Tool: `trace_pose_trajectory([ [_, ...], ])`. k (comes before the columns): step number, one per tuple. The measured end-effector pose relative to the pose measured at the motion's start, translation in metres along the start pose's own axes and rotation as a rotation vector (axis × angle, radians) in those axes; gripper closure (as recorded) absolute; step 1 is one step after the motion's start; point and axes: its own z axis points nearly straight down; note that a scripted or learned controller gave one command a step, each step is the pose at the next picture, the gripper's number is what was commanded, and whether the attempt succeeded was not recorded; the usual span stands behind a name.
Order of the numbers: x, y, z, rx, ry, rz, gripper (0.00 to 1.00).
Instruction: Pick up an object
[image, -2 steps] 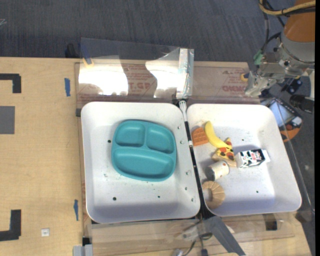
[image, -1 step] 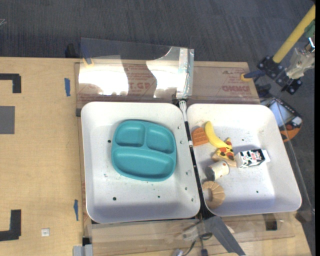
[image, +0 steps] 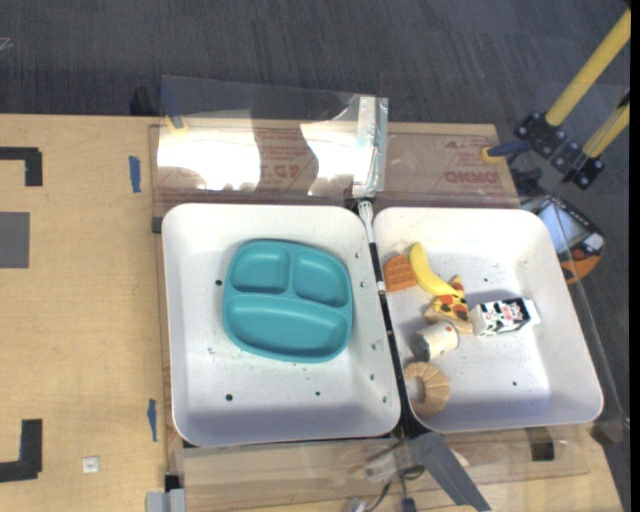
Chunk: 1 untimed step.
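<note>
The right bin (image: 520, 390) holds a cluster of small objects near its left side. A yellow banana (image: 430, 271) lies at a slant beside an orange waffle-like piece (image: 399, 272). Below it sit a red and yellow toy (image: 456, 301), a black and white carton (image: 501, 315), a small tan cylinder (image: 437, 340) and a round wooden piece (image: 427, 385). The left bin (image: 190, 390) holds a teal divided plate (image: 289, 300).
A clear plastic sheet (image: 270, 140) stands behind the bins. Yellow poles with black clamps (image: 565, 140) are at the top right. Brown cardboard (image: 70, 300) covers the bench to the left.
</note>
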Motion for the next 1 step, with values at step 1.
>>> trace_pose_trajectory([
  [1, 0.1303, -0.0376, 0.0010, 0.001, 0.005, -0.014, 1.00],
])
